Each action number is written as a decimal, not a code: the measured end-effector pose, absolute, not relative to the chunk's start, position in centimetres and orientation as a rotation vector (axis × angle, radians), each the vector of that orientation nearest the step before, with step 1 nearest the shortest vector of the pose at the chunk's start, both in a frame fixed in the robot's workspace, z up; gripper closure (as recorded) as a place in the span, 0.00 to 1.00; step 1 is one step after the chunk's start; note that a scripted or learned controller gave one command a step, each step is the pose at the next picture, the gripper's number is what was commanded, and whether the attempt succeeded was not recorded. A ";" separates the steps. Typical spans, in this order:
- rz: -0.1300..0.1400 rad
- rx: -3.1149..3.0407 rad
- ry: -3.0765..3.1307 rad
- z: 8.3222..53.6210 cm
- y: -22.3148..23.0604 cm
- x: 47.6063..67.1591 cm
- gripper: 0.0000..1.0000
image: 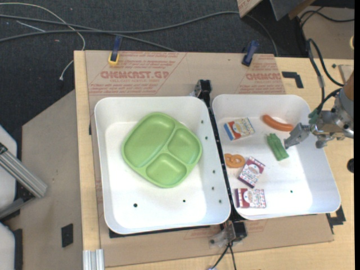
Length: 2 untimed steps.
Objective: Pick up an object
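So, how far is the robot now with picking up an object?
Nothing looks picked up yet: the sausage, green block, pretzel and three small cartons all lie on the floor of the right bin. In hand: the gripper is over that bin's right side, beside the green block, with nothing visible between its jaws. Left: grasping and lifting one item.

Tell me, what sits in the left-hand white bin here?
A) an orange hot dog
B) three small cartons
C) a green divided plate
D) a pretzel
C: the green divided plate lies alone in the left bin, while the hot dog, the pretzel and the small cartons all lie in the right bin.
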State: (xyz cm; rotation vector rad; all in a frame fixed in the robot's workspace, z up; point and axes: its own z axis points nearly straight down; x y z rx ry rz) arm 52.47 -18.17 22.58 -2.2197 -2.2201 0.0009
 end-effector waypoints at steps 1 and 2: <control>0.000 -2.220 -2.221 22.6 -18.2 52.5 0.00; 0.000 -2.220 -2.220 18.6 -17.8 52.6 0.00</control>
